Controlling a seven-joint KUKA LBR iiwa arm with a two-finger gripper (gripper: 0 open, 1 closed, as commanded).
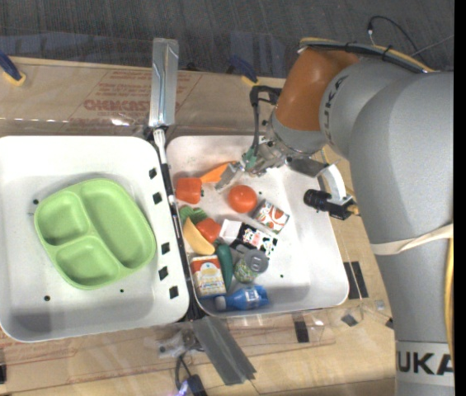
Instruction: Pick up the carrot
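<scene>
The carrot [214, 174] is a short orange wedge lying near the back left of the right bin [323, 254]. My gripper [243, 165] hangs low over the bin's back, directly right of the carrot's thick end and very close to it. Whether it touches the carrot cannot be made out. The grey arm with its orange band [307, 93] comes in from the right and hides the bin's back right corner.
A red tomato [242, 197] and an orange-red pepper [188, 190] flank the carrot. Cartons [270, 215], a yellow piece [198, 236], a blue bottle [245, 299] and other toy food crowd the bin's left front. The left bin [18, 304] holds a green divided plate [94, 232].
</scene>
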